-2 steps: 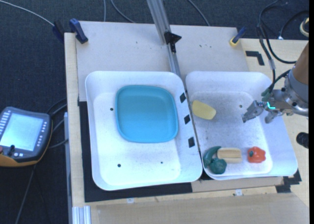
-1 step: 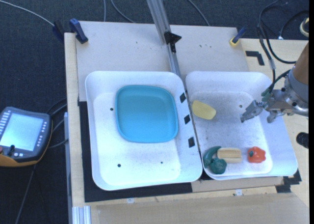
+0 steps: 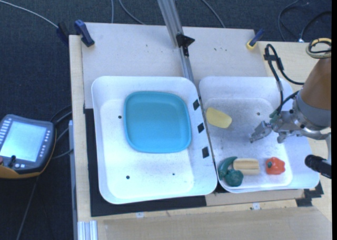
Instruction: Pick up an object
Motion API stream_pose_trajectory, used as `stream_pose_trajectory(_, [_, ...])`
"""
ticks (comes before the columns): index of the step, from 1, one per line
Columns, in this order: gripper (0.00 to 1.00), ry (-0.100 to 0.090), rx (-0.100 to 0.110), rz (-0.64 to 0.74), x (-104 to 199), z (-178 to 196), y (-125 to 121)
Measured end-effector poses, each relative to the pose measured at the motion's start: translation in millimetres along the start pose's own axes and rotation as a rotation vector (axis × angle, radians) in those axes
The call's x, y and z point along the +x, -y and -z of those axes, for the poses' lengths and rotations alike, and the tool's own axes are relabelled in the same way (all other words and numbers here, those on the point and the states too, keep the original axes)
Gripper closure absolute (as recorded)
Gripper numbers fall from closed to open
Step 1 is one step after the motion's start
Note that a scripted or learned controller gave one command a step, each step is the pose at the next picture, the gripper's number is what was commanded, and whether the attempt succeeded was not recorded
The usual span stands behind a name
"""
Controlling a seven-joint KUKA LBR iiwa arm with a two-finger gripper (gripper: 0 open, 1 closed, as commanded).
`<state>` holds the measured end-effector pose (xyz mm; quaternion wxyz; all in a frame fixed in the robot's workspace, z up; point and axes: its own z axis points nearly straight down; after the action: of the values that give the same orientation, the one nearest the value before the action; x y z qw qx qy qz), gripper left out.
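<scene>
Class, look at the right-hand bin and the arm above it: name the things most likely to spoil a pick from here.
1. The green piece, the tan block and the red piece crowd the bin's near edge, so a grab may catch the rim or two at once.
2. The yellow piece looks rounded and may slip.
3. The gripper hangs over bare floor, between targets.

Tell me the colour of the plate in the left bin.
The plate is light blue, turquoise-like, seen in the camera view.
</scene>
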<state>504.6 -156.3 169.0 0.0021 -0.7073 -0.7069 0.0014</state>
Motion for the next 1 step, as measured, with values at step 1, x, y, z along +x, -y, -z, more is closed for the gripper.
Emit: stream_pose_trajectory(1, [0.0,0.0,-0.001,0.0,-2.0,-42.1,0.9])
